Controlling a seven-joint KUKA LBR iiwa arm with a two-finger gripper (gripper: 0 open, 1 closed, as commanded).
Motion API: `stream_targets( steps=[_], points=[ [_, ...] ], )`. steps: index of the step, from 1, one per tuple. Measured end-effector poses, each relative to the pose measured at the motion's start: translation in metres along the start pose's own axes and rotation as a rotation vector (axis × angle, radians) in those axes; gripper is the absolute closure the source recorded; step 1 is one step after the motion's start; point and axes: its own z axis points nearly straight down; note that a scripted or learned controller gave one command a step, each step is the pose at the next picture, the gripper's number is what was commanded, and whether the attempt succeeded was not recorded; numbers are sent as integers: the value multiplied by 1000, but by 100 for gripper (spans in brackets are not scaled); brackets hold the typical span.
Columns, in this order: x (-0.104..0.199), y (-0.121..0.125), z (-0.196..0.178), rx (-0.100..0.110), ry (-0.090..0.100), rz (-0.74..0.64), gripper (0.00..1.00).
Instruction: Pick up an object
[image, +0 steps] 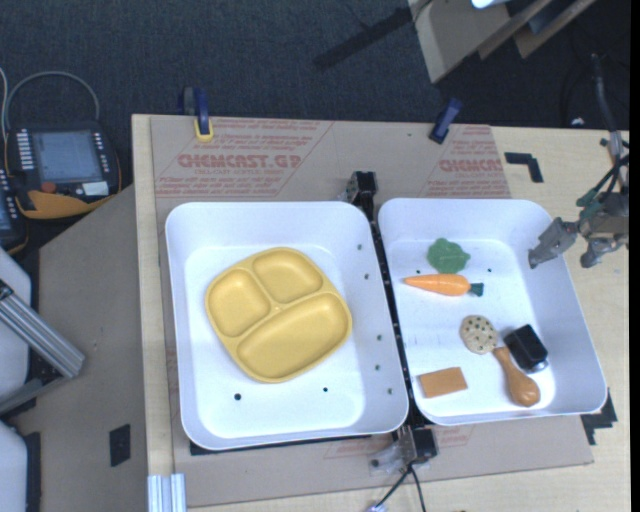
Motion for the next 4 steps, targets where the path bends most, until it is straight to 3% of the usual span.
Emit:
stream_targets(
  steps=[1, 4],
  points=[
    [1, 0, 0, 0, 1, -2, 0],
    [5, 12, 137, 0, 0, -1, 0]
  ],
)
